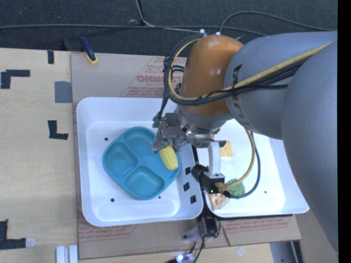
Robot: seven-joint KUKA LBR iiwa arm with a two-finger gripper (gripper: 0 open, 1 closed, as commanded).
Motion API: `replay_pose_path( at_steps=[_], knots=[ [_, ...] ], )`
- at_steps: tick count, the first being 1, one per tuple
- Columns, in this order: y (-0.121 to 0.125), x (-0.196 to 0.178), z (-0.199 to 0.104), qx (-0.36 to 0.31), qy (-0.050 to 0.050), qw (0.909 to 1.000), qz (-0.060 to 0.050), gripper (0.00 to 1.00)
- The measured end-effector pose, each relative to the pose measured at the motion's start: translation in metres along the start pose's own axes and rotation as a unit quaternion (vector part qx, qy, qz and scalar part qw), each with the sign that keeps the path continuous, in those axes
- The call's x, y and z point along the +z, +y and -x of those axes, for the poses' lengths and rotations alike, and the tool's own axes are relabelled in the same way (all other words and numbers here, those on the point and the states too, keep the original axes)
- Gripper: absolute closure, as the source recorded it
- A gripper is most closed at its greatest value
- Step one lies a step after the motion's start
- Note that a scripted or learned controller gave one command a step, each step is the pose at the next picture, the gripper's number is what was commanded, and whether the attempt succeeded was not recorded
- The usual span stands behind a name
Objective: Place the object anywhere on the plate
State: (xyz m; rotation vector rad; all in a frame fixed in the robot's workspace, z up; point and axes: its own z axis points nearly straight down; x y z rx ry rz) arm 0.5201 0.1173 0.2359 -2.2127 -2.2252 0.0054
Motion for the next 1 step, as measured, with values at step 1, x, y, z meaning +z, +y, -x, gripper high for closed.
replay_pose_path(
  at_steps=[1],
  knots=[
    [0.0013, -0.0004, 0.0024, 0.002, 0.0, 1.0, 0.001, 0.0]
  ],
)
